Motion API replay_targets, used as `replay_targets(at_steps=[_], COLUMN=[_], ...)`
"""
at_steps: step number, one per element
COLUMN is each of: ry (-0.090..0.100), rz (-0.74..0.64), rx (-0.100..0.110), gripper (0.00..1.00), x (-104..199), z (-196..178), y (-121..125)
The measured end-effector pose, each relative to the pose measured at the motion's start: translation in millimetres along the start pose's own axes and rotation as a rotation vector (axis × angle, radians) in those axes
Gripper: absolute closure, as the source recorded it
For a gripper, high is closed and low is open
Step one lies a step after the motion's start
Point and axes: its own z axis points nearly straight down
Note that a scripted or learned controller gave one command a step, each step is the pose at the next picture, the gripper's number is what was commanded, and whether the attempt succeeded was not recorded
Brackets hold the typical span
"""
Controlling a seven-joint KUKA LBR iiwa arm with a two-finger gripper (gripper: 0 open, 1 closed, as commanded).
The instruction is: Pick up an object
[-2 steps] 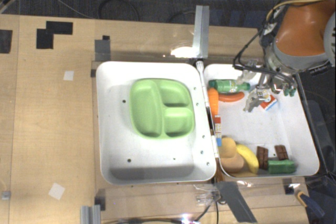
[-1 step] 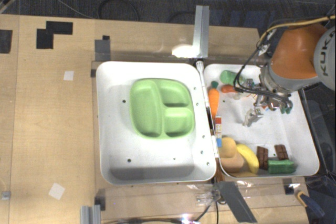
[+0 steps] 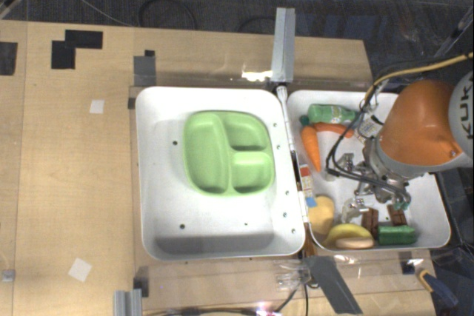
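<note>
The curved yellow plastic banana (image 3: 349, 234) lies nearest the camera, at the 6 o'clock edge of the shallow white right-hand bin (image 3: 443, 218). Touching it at 9 o'clock is a pale yellow rounded toy fruit (image 3: 321, 213), and just beside it at 3 o'clock lies a dark green oblong block (image 3: 396, 234). The two-finger gripper (image 3: 383, 217) hangs directly over this cluster, its dark fingertips (image 3: 370, 218) pointing down just at 12 o'clock of the banana and the green block. Nothing can be seen between the fingers, and they stand a little apart, released rather than clenched on anything. Above it, the grey arm with its orange band (image 3: 420, 124) covers much of the bin's 3 o'clock half.

Towards 12 o'clock in the same bin, an orange plastic carrot (image 3: 312, 149) lies lengthwise near the 9 o'clock wall, and a light green packet-like item (image 3: 331, 114) sits at its far end, close to the 12 o'clock wall.

The shallow white left-hand bin (image 3: 159, 159) lies at 9 o'clock of the right one, touching it along the shared wall. In its middle rests a light green divided plastic tray (image 3: 226, 152) with three compartments.
</note>
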Motion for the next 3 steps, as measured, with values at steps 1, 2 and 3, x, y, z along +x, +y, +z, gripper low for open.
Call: replay_targets(at_steps=[1,2,3], ry=[0.001,0.001,0.022], rz=[0.022,0.125,0.139], rx=[-0.002,-0.001,-0.002], gripper=[0.0,0.0,0.0], x=[-78.2,-39.6,-115.6], z=[2.8,1.7,4.0], y=[8.0,-13.2,-12.9])
